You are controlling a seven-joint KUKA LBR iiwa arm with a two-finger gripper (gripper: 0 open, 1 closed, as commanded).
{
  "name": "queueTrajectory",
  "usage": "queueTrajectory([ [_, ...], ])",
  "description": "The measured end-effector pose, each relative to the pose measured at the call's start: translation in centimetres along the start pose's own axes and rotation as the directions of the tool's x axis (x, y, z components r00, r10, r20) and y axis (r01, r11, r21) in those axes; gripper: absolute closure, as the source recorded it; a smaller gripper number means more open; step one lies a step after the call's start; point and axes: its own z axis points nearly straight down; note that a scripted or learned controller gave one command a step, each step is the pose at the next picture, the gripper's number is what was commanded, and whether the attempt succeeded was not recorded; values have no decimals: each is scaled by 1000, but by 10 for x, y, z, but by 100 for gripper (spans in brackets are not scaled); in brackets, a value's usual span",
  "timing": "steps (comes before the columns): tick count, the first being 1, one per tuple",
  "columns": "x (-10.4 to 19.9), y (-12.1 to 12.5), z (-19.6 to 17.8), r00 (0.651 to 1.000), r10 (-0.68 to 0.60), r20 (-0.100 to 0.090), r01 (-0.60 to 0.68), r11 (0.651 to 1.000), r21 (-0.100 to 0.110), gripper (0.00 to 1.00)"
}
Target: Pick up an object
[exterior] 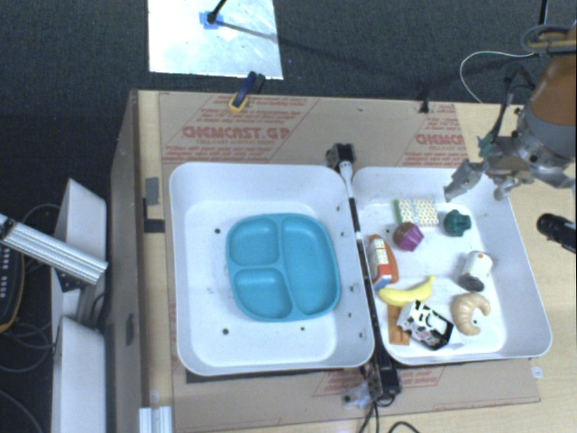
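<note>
Arm in from the right, hand point(487, 177) poised over the far right corner of the right bin point(532, 332). Two fingers point(460, 180) look spread apart with nothing between them; the view is soft there, so read that as likely, not certain.

Candidates all sit in the right bin: patterned pack point(416, 211) at far left, purple block point(409, 235) just near of it, teal piece point(457, 222) closest to the hand, white cylinder point(476, 269) mid-right, orange tube point(382, 258) along the left wall, banana point(407, 290), croissant point(471, 309) and a black-and-white item point(425, 324) at the near end. Left bin point(194, 332) holds a blue tray point(281, 267).

Step, as I judge it: approach, no target committed, no contact yet.

Next move calls for picking a well-separated object. The teal piece or white cylinder stand clear of their neighbours; banana and black-and-white item touch or overlap, worse bet. Then centre over it, align fingers across the narrow axis, descend, close. Risk: far bin wall close to the hand.
</note>
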Motion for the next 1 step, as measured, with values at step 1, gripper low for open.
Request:
queueTrajectory([
  [1,46,0,90,1000,-1,-1,1,1000,2,0],
])
